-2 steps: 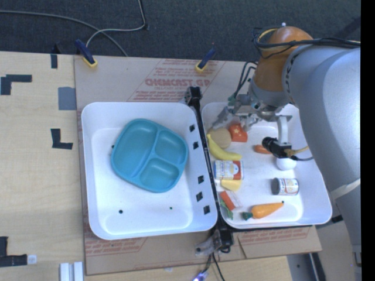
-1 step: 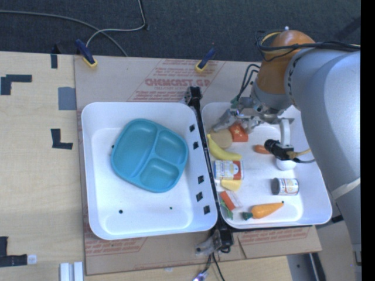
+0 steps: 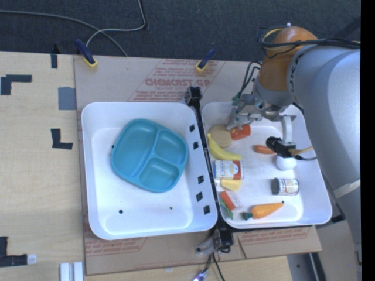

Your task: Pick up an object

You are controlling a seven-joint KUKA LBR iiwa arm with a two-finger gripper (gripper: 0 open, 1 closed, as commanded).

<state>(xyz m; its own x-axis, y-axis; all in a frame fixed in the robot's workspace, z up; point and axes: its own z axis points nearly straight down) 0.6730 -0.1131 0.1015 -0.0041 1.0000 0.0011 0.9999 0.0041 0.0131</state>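
A small red object (image 3: 241, 133) lies in the right bin's (image 3: 310, 215) upper left, beside a tan round piece (image 3: 221, 137). The gripper (image 3: 241, 120) hangs right over it, arm (image 3: 328, 86) bent down from the frame's right; whether it is open or closed, I cannot tell.

Bulky grey arm (image 3: 331, 86) — orange band (image 3: 281, 57) (black cables alongside) above metallic tool (image 3: 239, 122)

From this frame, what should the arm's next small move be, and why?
Probably a short straight descent. The gripper hangs at the back of the right bin, right above the small red item beside the banana, and nothing shows between its fingers yet, so lowering onto that red item seems the nearest pick.
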